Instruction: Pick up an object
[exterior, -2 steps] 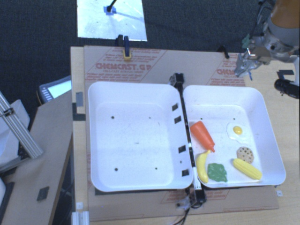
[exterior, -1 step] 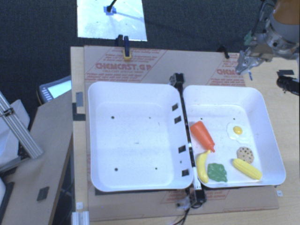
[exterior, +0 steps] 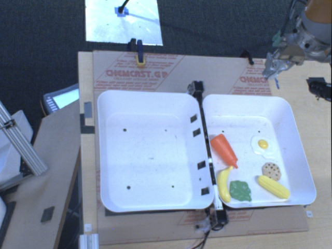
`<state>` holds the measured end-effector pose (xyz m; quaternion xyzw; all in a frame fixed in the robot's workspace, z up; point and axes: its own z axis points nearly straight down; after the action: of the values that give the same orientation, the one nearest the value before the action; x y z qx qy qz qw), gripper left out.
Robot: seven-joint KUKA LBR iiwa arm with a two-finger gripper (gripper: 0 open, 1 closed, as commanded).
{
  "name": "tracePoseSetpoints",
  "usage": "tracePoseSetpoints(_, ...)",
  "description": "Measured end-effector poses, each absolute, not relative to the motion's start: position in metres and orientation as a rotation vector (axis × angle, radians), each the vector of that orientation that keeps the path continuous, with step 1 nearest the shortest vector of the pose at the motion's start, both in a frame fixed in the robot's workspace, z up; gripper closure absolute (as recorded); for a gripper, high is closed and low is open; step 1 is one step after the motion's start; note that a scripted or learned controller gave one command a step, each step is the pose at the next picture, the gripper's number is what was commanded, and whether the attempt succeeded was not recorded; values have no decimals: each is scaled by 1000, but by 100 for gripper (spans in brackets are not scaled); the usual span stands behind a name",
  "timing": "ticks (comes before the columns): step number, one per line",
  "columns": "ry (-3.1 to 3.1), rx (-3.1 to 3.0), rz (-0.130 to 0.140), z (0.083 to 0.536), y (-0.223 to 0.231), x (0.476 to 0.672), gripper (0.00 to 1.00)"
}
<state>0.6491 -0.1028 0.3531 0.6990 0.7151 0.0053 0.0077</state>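
Observation:
The right bin (exterior: 282, 108) holds several toy foods. An orange carrot (exterior: 224, 149) lies near its left wall, with a yellow banana (exterior: 223, 184) and a green leafy piece (exterior: 240, 190) below it. A fried egg (exterior: 262, 145) sits toward the right, above a brown cookie (exterior: 271, 170) and a yellow corn cob (exterior: 274, 187). My gripper (exterior: 272, 69) hangs high above the bench, beyond the right bin's far right corner and well apart from all the items. Nothing shows between its fingers.
The left bin (exterior: 150, 149) lies beside the right one, joined by a black clamp strip (exterior: 203, 139). A cardboard sheet (exterior: 171, 69) lies under both bins. A metal plate (exterior: 123, 14) sits at the back, and a black fixture (exterior: 319, 87) at the right.

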Motion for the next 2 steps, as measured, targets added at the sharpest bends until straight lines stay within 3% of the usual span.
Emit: tracePoseSetpoints(2,2241,2170,22,375,-102,651,100)
